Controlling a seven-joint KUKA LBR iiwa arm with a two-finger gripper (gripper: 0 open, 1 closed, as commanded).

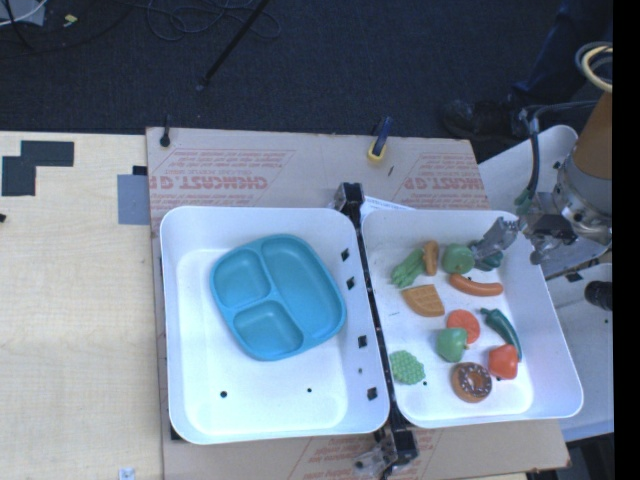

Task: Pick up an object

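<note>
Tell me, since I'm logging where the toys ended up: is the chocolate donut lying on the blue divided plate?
No. The donut lies in the right bin among the other toy foods, while the blue plate sits in the left bin.

**Printed lettering on the cardboard sheet**

We can read red print on the cardboard sheet [300, 173] that lies under the two white bins. It appears upside down from the camera view, in two places along the far edge. The left print [215, 180] seems to say "CHEMCAST G.P."; the right print [432, 182] shows only part of the same lettering. More red print [330, 458] at the near edge is too small for us to read.
</note>
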